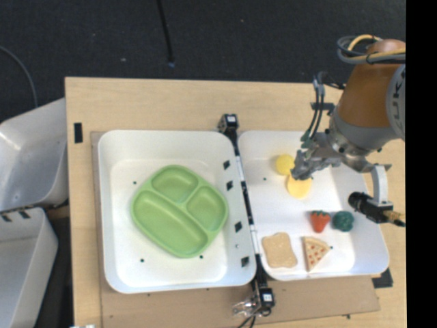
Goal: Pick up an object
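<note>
Gripper: the two-finger gripper (298, 174) is seen low in the right white bin (268, 149), above two yellow round pieces (292, 177).
Fingers: open or shut cannot be told.
Other bin: a green divided plastic plate (179, 210) is held in the left white bin (116, 258).

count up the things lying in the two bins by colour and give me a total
Yellow: 2, a round piece and a flat piece
Green: 2, the divided plate and a small dark green piece
Red: 1, strawberry
Tan: 2, bread slice and pizza slice
Total: 7
</note>
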`<state>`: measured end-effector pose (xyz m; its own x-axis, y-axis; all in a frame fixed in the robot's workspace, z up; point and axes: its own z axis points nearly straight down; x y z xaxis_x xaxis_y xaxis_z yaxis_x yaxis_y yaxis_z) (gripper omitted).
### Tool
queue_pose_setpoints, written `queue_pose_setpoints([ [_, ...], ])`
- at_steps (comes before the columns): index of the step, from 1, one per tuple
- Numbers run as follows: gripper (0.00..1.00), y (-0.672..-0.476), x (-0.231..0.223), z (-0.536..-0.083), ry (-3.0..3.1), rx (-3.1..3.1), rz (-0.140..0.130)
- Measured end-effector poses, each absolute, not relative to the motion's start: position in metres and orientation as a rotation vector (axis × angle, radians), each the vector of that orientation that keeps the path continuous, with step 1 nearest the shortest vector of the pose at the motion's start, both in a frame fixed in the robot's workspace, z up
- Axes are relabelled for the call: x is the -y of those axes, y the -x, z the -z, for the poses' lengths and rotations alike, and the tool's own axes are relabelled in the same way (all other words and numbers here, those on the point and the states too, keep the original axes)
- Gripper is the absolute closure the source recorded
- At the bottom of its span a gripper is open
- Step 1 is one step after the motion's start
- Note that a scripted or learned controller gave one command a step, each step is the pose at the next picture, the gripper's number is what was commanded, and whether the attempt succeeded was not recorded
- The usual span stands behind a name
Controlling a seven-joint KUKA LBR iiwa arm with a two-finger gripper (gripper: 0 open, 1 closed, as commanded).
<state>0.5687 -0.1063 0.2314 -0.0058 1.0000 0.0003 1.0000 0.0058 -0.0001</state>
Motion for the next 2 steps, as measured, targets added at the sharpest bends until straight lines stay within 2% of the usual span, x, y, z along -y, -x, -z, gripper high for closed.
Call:
queue_pose_setpoints([
  [2, 1.00, -0.552, 0.004, -0.253, 2.214, 2.230, 0.005],
])
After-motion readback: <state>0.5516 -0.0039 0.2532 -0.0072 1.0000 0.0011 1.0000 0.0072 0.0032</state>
